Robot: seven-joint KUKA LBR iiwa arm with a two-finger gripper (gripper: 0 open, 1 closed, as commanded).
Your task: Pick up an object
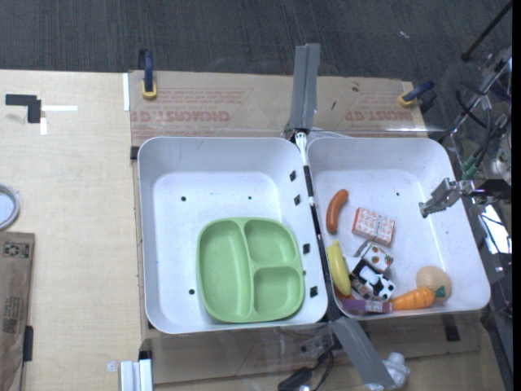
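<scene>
The right bin (407, 165) holds the toys. An orange-red sausage (337, 210) lies near its left wall, with a pink patterned box (374, 226) to its right. Lower down are a yellow banana (339, 269), a black-and-white toy (375, 282), a white die (376, 257), a carrot (413, 299) and a tan ball (433, 279). My gripper (437, 199) hangs over the right bin's right side, above the bare floor and apart from every toy. The box is the nearest toy, to the gripper's lower left. Nothing is seen in its grasp.
A green divided plate (251, 269) lies in the left bin (163, 218). A grey post (305, 88) rises behind the wall between the bins. Clamps (147, 84) hold cardboard at the back. Cables and arm parts (487, 149) crowd the right edge.
</scene>
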